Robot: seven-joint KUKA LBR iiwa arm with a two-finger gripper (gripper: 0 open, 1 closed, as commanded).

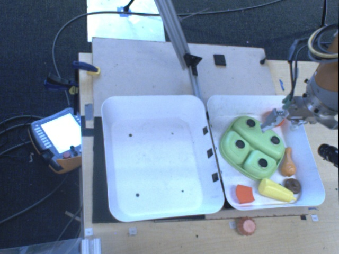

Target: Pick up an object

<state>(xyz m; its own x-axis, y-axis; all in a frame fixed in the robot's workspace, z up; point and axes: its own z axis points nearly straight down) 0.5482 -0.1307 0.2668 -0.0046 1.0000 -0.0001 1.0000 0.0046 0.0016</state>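
Grey gripper [274,118] over green tray [252,146]

Bright, even overhead light; glare on the white bins [159,102]; faint shadows; slightly soft, grainy focus

I see my robot arm [324,86] is grey and round, with an orange band above the wrist. A yellow and white ring sits at its top. A dark cable hangs down beside it. The gripper [271,119] is small, made of grey metal, with thin fingers
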